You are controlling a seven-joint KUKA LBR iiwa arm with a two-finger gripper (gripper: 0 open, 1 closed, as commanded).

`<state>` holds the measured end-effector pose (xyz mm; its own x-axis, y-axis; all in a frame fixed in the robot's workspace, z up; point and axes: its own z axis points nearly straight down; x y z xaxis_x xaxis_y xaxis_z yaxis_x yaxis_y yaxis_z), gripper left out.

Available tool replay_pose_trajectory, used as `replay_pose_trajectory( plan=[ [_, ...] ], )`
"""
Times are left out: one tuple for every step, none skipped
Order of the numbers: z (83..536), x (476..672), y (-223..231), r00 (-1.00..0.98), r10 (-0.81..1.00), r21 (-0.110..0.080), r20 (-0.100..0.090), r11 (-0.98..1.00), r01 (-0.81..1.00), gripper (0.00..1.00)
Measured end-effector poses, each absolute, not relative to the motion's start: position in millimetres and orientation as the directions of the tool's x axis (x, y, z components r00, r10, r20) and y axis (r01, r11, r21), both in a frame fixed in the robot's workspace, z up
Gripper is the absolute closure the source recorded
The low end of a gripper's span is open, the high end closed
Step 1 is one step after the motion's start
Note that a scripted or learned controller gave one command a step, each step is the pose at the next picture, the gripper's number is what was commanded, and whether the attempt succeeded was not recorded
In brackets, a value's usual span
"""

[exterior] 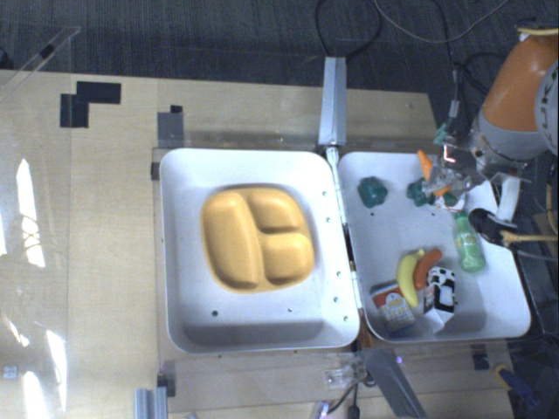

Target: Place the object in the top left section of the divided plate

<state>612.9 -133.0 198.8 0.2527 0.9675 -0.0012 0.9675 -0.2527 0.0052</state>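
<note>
**Arm low over the right bin's far corner; plate sits bare in the left bin**

You are looking down on two white bins. In the left bin (179, 260) lies the yellow divided plate (258, 236), with one long section along its left side and two smaller ones on the right. Nothing rests in any of its sections.

The arm (524, 85) enters from the right, its orange band in plain view, and the gripper (441, 182) sits over the far right part of the right bin (515, 317). You cannot tell from here whether its fingers are apart or closed: the tips blend into a cluster of small orange and teal pieces (423, 190) directly at the gripper, and it is not clear whether any of them is between the fingers.

Look across the right bin for the rest:
- a teal lump (373, 190) just left of the gripper, apart from it;
- a light green bottle (468, 243) lying below the gripper, toward the bin's right wall;
- a banana (407, 278) with a red-orange piece (425, 267) touching its right side;
- a black-and-white carton (442, 293) just right of those;
- a small printed packet (392, 305) at the near edge.

All of these lie in the right bin, well apart from the plate.
</note>
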Motion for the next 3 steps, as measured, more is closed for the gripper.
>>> replay_pose_trajectory(
  plan=[
    [130,624.6,-178,0.327,0.945,0.002,-0.001,-0.327,0.945,1.00],
    [175,605.4,-86,0.319,0.948,0.003,0.002,-0.319,0.948,1.00],
    [185,600.2,-26,0.051,0.999,0.004,0.001,-0.051,0.999,1.00]
  ],
)
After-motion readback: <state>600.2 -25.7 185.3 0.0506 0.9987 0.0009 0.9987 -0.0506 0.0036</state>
